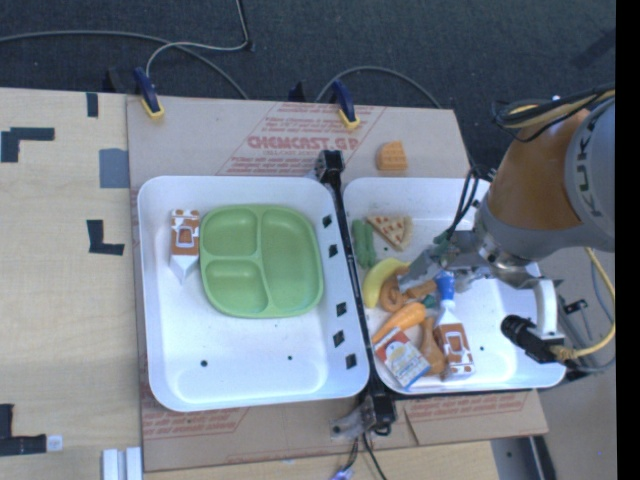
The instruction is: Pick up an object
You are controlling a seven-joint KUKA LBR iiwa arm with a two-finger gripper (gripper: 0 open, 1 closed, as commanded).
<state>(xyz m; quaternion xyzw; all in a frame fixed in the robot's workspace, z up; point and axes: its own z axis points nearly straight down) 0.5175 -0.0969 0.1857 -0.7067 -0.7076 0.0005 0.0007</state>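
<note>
My gripper (pixel 425 273) is down in the right bin (pixel 500 363) over the toy food pile; can't tell if it's grabbed anything, nothing lifted yet.

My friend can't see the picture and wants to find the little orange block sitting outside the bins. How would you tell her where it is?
Start at the right white bin. Look just past its far rim, on the brown cardboard sheet printed with red lettering. There sits the orange block, alone on the cardboard, while the other toys lie piled inside the bin.
</note>
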